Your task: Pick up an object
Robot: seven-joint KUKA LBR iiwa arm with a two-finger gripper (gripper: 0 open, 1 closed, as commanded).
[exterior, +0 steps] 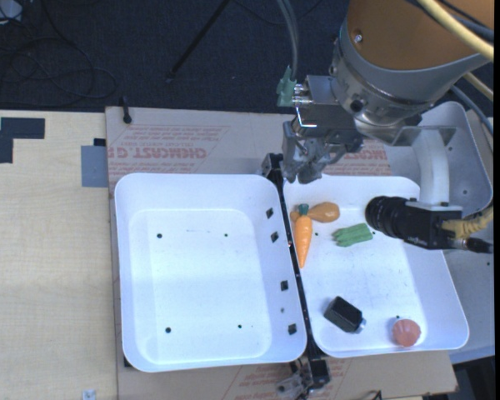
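Observation:
The right bin (437, 307) holds an orange carrot (302, 233) along its left wall, a yellow-orange piece (323, 212) beside the carrot's top, a green piece (352, 236), a black block (344, 314) and a pinkish-red round object (406, 332). My gripper (307, 170) hangs over the back left corner of the right bin, just above and behind the carrot's leafy end. Its dark fingers point down, and nothing shows between them. The grey arm with its orange band fills the upper right.
The left bin (142, 223) sits to the left, sharing a black clipped divider (285, 257) with the right bin. A black cylindrical fixture (404, 219) juts over the right bin's right side. Cardboard lies beneath the bins and a wooden bench surface to the left.

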